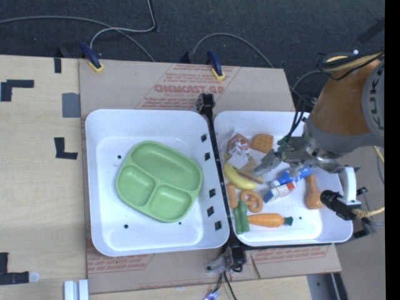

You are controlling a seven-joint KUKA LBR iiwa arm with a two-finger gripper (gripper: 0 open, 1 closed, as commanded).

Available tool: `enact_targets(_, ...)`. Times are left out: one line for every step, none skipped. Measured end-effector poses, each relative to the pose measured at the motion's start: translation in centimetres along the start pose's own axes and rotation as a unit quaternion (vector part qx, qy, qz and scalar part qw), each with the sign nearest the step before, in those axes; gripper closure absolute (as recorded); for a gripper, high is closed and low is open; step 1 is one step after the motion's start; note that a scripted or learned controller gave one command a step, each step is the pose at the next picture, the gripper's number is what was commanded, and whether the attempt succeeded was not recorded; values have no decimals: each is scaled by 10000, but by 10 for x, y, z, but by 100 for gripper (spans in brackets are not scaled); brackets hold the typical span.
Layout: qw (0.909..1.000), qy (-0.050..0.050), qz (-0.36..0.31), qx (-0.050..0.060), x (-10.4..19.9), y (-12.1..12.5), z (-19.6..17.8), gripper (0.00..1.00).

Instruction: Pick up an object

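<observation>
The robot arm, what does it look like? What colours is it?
The arm is fat and rounded, with a big orange band and grey metal under it. Part of a dark letter shows on its right side. Thin black cables run beside it. Its hand is small, dark grey metal with a bit of green, and two thin fingers.

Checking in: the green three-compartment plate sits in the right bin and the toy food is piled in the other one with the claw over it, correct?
Not quite. The camera view shows the green three-compartment plate in the left white bin, not the right. The rest holds: the toy food, such as the yellow banana and orange carrot, lies in the other bin with the claw over it.
</observation>
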State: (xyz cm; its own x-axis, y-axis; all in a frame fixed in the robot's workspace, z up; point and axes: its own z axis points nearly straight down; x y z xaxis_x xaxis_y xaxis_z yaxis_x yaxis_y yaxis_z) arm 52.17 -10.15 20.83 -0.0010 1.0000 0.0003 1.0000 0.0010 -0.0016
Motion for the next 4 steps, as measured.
enact_targets(10000,14,-4,-51,5,42,109,0)
enact_targets(9980,164,-81,601,1,96,120,0)
enact_targets(9962,190,-90,845,1,109,123,0)
enact_targets(9949,208,-102,982,1,116,124,0)
